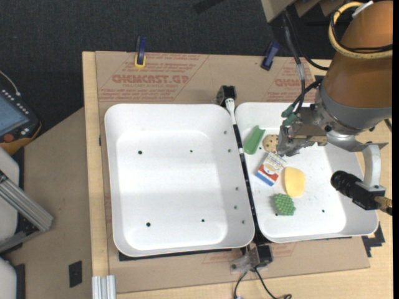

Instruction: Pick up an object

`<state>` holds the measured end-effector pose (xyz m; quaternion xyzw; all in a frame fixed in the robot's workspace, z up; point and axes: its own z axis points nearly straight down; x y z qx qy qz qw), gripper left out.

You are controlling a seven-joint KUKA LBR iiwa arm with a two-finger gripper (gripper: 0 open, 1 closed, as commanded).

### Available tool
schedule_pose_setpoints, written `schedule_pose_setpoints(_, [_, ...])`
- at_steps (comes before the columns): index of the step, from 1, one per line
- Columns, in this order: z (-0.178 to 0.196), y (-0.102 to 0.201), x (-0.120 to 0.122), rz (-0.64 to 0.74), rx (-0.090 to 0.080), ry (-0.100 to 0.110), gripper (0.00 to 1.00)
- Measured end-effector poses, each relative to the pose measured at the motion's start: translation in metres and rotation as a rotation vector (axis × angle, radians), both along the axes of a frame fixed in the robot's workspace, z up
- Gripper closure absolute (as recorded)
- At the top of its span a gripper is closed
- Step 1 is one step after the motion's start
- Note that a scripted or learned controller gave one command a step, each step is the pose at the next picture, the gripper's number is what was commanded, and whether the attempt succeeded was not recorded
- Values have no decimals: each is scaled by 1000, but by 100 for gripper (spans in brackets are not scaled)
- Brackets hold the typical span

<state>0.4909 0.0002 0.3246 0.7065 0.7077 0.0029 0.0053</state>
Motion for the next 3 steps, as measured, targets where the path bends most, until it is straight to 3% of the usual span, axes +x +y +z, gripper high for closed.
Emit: schedule_pose_setpoints(3, [30, 0, 2, 2, -2, -6, 100])
